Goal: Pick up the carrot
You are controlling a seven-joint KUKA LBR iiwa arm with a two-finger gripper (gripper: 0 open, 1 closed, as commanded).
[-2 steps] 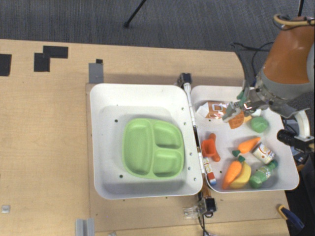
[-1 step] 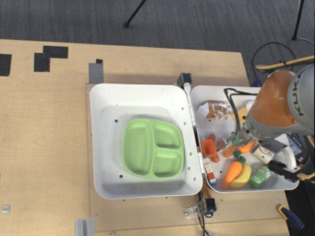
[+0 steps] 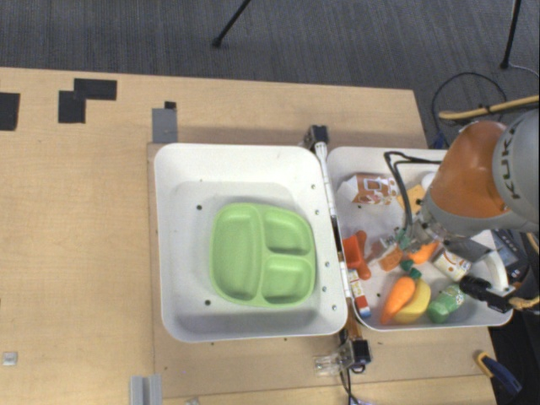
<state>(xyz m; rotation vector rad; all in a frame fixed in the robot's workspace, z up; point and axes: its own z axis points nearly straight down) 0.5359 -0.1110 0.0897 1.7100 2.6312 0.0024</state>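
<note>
Camera view. The worktop (image 3: 76, 251) is light wood and carries two shallow white bins set side by side, their inner rims touching.

Left bin (image 3: 181, 310): contains a green divided plate (image 3: 261, 254) with three compartments, lying flat near the bin's centre.

Right bin (image 3: 350, 171): contains a cluster of small toy food items. The carrot (image 3: 397, 297), orange with a green top, lies tilted in the lower part of this bin, its green end pointing up and to the right. It touches a yellow item (image 3: 415, 304) directly on its right. A green item (image 3: 445, 305) lies just beside the yellow item, further right. A red item (image 3: 355, 256) lies left of centre in the bin, near the inner rim. A brown and white packet (image 3: 374, 190) lies in the upper part of the bin. A small white bottle (image 3: 451, 265) lies to the right of the carrot's green end.

Arm: the grey arm with its orange band (image 3: 462, 175) enters from the right and hangs over the right bin. The gripper (image 3: 411, 241) is low in the bin, above and slightly right of the carrot, among small orange and green pieces. The carrot is not between the fingers. Whether the fingers are open or closed cannot be told, as the wrist covers them.
</note>
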